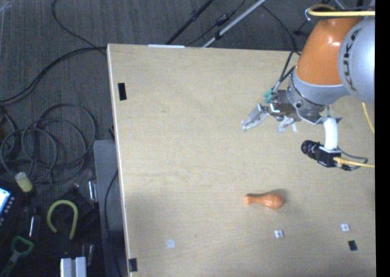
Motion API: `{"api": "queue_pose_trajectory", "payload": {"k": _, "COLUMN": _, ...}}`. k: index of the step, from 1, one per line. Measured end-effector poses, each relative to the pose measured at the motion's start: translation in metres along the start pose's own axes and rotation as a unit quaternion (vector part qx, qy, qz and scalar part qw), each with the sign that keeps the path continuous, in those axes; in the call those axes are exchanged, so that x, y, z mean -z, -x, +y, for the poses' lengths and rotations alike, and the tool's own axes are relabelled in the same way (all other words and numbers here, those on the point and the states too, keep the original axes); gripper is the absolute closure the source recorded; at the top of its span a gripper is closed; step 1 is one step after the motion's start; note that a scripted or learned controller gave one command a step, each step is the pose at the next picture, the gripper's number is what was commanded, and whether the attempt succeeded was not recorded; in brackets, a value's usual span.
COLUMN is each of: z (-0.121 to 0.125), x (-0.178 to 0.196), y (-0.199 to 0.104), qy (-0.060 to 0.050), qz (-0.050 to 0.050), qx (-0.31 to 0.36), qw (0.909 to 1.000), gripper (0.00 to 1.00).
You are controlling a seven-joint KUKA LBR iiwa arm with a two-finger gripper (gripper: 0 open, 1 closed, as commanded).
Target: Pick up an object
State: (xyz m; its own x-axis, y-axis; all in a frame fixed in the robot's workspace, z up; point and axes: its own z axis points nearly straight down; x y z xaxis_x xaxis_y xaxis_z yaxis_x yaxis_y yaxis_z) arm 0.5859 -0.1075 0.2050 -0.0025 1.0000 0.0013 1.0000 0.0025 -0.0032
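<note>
Orange and pear-shaped, a small gourd-like toy (265, 199) lies on its side on the bare wooden desk (183, 148), well apart at about six o'clock from the gripper (268, 117), whose metal fingers are spread open and hold nothing.

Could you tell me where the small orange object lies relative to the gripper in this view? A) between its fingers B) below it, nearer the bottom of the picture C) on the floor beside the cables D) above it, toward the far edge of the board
B: the orange object lies on the tan board, below the gripper in the picture and apart from it.
</note>
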Motion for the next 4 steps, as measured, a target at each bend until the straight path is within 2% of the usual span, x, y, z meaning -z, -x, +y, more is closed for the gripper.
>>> {"api": "queue_pose_trajectory", "payload": {"k": 1, "z": 0.065, "x": -0.004, "y": 0.071, "qy": 0.001, "qz": -0.002, "qx": 0.036, "qw": 0.9994, "gripper": 0.0}}
{"api": "queue_pose_trajectory", "payload": {"k": 2, "z": 0.082, "x": -0.067, "y": 0.09, "qy": 0.001, "qz": -0.002, "qx": 0.086, "qw": 0.9963, "gripper": 0.0}}
{"api": "queue_pose_trajectory", "payload": {"k": 3, "z": 0.083, "x": -0.121, "y": 0.104, "qy": 0.001, "qz": -0.002, "qx": 0.181, "qw": 0.9835, "gripper": 0.0}}
{"api": "queue_pose_trajectory", "payload": {"k": 4, "z": 0.083, "x": -0.121, "y": 0.049, "qy": 0.002, "qz": 0.0, "qx": 0.145, "qw": 0.9894, "gripper": 0.0}}
